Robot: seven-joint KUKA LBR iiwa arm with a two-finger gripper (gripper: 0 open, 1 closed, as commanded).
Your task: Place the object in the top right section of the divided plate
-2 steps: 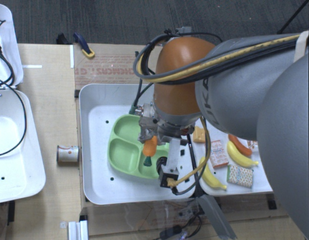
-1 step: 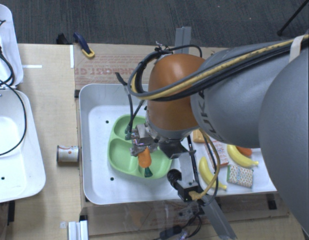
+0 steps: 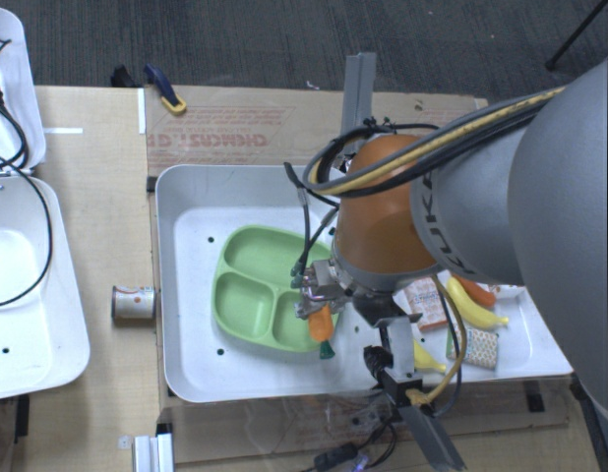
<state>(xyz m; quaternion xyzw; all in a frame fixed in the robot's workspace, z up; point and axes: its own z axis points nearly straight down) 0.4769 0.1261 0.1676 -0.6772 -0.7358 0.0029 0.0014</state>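
Pinching a toy carrot [image 3: 323, 324] in the gripper [image 3: 318, 310] at the green plate's [image 3: 247, 293] four o'clock edge, not yet dropped in its section.

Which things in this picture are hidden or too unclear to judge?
- Green divided plate: its right part lies under the arm.
- Gripper: blurred; open or shut is unclear.
- Orange toy carrot: held or merely touched, unclear.
- Items around the banana: partly covered by the arm.
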